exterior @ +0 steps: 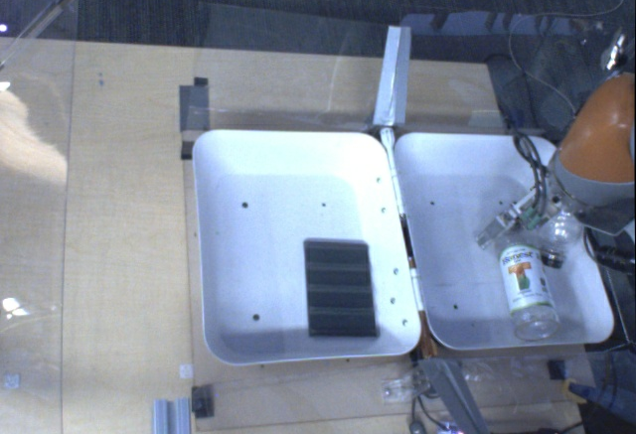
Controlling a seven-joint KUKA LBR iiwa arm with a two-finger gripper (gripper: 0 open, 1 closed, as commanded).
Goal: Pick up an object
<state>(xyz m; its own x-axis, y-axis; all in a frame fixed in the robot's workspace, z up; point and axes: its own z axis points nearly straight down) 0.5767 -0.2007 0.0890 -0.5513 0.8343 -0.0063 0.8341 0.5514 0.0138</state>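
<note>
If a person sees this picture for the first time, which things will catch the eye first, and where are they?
The dark, ribbed rectangular block stands out most, lying alone near the front of the left shallow white bin. Next is the clear plastic bottle with a white label lying in the right shallow white bin, near its right side. Above it, the grey arm with its orange band reaches in, its claw near the bottle's top.

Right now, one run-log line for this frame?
arm: over right bin | gripper: above bottle, grasp unconfirmed | bottle: lying in right bin | left bin: black ridged block
</note>
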